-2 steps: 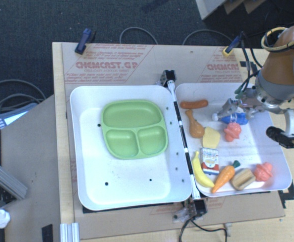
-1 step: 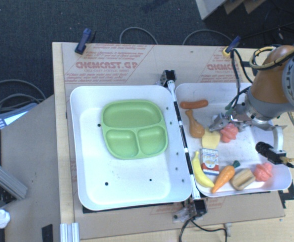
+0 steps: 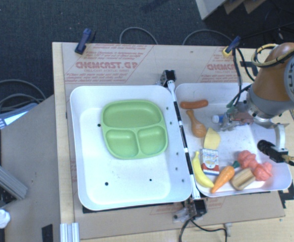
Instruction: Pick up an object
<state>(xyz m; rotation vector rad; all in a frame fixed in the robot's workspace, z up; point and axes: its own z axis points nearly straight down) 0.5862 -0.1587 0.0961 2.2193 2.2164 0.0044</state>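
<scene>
Several toy foods lie in the right bin [image 3: 283, 183]. A sausage [image 3: 194, 104] is at the back left, with a tan drumstick [image 3: 196, 125] and a yellow cheese wedge [image 3: 212, 138] in front of it. Along the front lie a small carton [image 3: 210, 161], a banana [image 3: 201, 172], a carrot [image 3: 222, 178], a bread roll [image 3: 242, 178] and two pink pieces [image 3: 255, 165]. My gripper [image 3: 229, 120] hangs low over the middle of this bin, just right of the drumstick and behind the cheese. Nothing is visibly held.
The left bin [image 3: 81, 135] holds a green divided plate [image 3: 134, 129]. The grey arm with its orange band [image 3: 273, 79] covers the right bin's back right part. Cables [image 3: 268, 150] hang by the bin's right wall. A black divider [image 3: 179, 135] runs between the bins.
</scene>
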